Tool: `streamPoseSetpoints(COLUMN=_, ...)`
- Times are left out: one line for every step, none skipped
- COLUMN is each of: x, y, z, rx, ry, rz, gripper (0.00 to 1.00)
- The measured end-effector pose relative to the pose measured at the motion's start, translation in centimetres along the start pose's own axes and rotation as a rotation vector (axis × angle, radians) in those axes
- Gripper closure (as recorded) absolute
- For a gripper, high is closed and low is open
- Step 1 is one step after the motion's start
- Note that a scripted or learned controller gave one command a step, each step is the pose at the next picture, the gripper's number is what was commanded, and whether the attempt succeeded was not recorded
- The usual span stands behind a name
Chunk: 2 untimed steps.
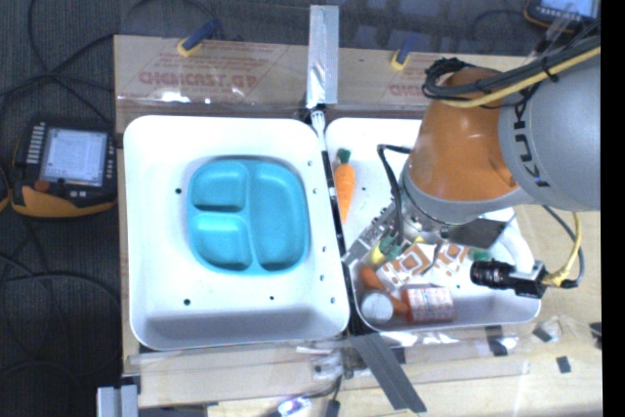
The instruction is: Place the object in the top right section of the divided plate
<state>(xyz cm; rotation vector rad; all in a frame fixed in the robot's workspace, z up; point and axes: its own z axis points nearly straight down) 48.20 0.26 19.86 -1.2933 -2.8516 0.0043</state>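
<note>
The arm (508, 137) covers much of the right bin (366, 137), hiding whatever lies beneath its orange band. It runs off the picture's right edge. Small items (415, 259) crowd below the wrist, too jumbled to name. The bottle (415, 305) has a label too blurred to read.

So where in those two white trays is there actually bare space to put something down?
The blue divided plate has bare sections, and bare white floor rings it inside the left bin. The right bin is crowded: a carrot by the divider, packets and a bottle along the near wall, the arm overhead.
</note>
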Motion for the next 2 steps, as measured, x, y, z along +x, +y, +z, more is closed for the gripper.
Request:
streamPoseSetpoints(x=0.9, y=0.9, z=-2.3, rx=-0.004, ry=-0.009, rz=-0.251, gripper=1.0)
streamPoseSetpoints(x=5.4, y=9.4, z=-2.7, rx=-0.005, ry=-0.009, rz=-0.404, gripper=1.0)
